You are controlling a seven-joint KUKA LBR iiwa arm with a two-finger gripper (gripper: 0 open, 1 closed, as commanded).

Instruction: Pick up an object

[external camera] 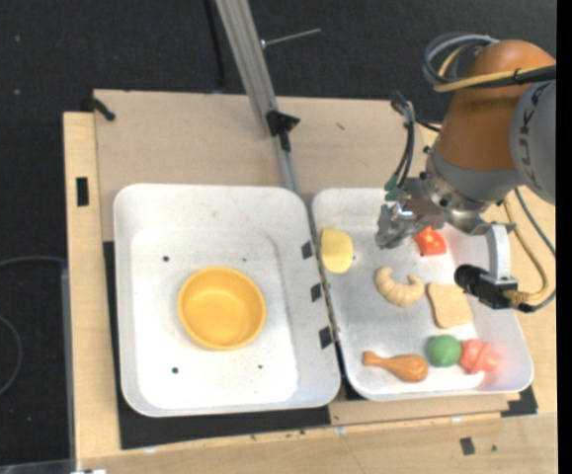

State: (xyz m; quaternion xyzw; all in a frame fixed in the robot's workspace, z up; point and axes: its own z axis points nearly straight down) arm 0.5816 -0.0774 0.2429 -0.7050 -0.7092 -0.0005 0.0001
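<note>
My gripper (394, 227) hangs over the upper part of the right bin (357, 368). Just to its right lies a small red object (430, 242). A croissant (399, 286) lies below the gripper, and a yellow lemon-like piece (336, 250) sits to its left by the bin's wall. Further down are a slice of toast (450, 305), a green ball (444, 350), a pink piece (476, 355) and an orange drumstick (397, 365). I see nothing between the fingers.
The left bin (147, 225) holds a yellow bowl (222, 308). A metal rail (251, 62) slants down to the gap between the bins. Cables and a black connector (483, 282) hang at the arm's right side.
</note>
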